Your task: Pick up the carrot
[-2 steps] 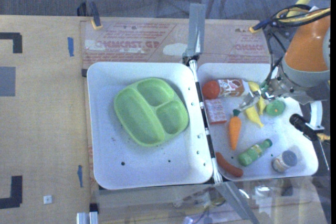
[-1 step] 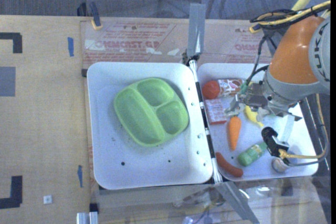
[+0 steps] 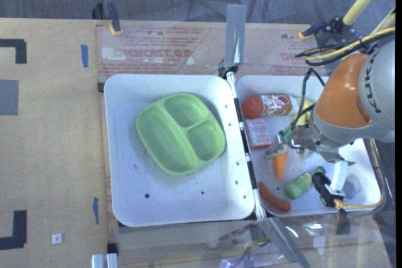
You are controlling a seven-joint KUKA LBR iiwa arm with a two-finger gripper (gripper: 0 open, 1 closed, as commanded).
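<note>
Arm poised over the right bin, above the carrot

The small orange tapered plastic carrot point(image 3: 281, 164) lies in the right shallow white bin point(image 3: 374, 201), between a red sausage-shaped toy point(image 3: 274, 198) and a red-capped ketchup bottle point(image 3: 269, 106), with a green bottle point(image 3: 301, 184) just beside it; the two-finger gripper point(image 3: 290, 142) hangs at its upper end, probably lining up a grasp, though I cannot tell its opening

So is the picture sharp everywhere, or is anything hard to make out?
In the camera view, the green divided plate and left white bin are evenly lit and fairly crisp; the end effector above the small orange carrot looks blurred, so its details are unclear; a soft shadow lies beneath the plate.
</note>
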